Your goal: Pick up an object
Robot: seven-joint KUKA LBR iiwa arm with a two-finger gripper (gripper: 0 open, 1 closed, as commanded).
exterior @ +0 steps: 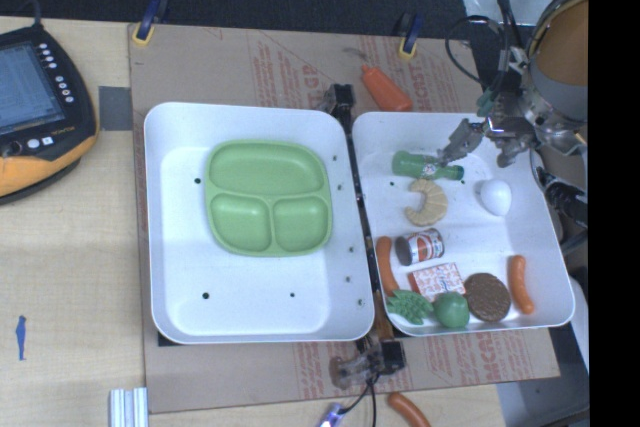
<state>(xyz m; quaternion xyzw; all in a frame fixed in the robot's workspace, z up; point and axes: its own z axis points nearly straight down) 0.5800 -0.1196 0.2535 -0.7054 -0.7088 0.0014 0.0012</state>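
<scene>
Right bin [545,225], contents: green bottle [425,164] lying on its side near the back; tan crescent piece [430,203] just in front of it; white egg [493,196] to the right; small can [420,246] on its side; orange sausage [386,264] by the left wall; red-and-white packet [436,279]; green leafy item [407,305]; green round item [451,310]; brown disc [487,296]; second sausage [519,283].

Left bin [170,245]: one green divided plate [268,196].

My gripper [484,140] hangs over the right bin's back, one finger touching the bottle's right end. Fingers spread, pinching nothing.
</scene>
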